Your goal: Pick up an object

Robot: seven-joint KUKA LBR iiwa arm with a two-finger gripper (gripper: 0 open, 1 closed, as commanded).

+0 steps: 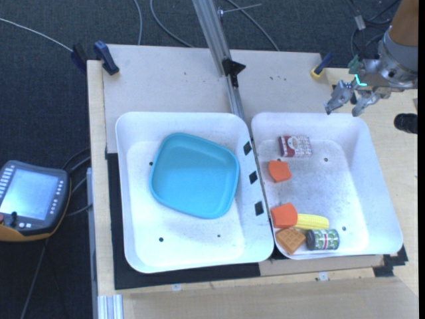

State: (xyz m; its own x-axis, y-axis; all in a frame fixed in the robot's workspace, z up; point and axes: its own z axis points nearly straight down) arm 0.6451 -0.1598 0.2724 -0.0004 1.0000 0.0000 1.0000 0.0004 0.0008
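Camera view: gripper (346, 103) hangs above the far right corner of the right bin (372, 148), fingers spread, nothing between them. In that bin: red-and-white box (294, 145) near the far wall, orange block (279, 171) just below it; at the near edge a second orange block (284, 214), corn cob (311, 221), waffle (290, 239), dark can (323, 239). Blue plate (194, 175) lies in the left bin (133, 178).

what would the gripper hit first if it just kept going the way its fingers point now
Probably the far rim of the right bin, or the bench just outside it: the open gripper points down-left above that corner. Depth is unclear.
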